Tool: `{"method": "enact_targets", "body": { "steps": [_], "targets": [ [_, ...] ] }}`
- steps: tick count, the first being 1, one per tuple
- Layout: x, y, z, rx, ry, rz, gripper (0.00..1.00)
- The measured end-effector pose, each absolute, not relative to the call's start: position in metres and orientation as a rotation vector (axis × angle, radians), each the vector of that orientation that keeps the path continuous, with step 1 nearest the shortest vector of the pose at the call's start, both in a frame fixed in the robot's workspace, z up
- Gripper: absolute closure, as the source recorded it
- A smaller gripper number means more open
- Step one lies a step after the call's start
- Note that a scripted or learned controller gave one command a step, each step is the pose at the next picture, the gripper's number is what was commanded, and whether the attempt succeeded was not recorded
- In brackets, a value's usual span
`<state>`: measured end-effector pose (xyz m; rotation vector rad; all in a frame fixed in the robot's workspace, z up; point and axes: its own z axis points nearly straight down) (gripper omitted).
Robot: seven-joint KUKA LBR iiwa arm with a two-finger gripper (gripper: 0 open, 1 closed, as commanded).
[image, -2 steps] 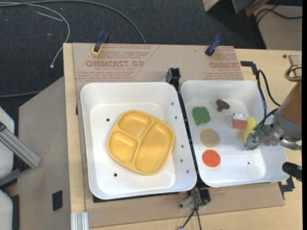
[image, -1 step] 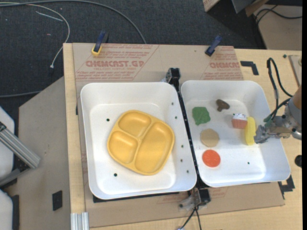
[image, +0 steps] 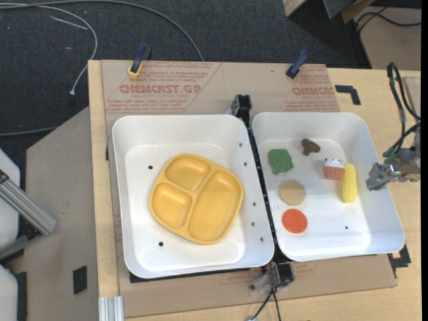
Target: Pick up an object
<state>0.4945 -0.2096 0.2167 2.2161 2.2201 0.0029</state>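
Note:
The right white bin point(image: 374, 227) holds several small toy items. A green piece point(image: 280, 160) lies near its left wall, with a small brown piece point(image: 309, 146) behind it. A pink and white cupcake point(image: 334, 168) sits right beside a yellow banana-like piece point(image: 349, 182). A tan round disc point(image: 292, 192) lies near the middle, and a red-orange round piece point(image: 295, 221) is in front of it. In the left white bin point(image: 130, 146) a yellow divided plate point(image: 197, 198) lies flat.
Two blue clamps point(image: 138, 60) point(image: 297, 63) pin the cardboard at the bench's back edge. A black bracket point(image: 242, 103) sits between the bins at the back. A small metal fixture with cables point(image: 391, 171) stands just outside the right bin's right wall.

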Motion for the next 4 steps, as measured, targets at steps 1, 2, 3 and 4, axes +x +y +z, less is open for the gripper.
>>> {"method": "enact_targets", "body": {
  "steps": [1, 2, 3, 4],
  "targets": [
    [0.496, -0.21, 0.239, 2.216, 2.22, 0.003, 1.0],
    [0.511, -0.157, 0.247, 2.214, 2.225, 0.004, 1.0],
    [0.526, -0.115, 0.249, 2.214, 2.227, 0.004, 1.0],
    [0.542, -0.067, 0.233, 2.219, 2.229, -0.001, 1.0]
  ]
}}
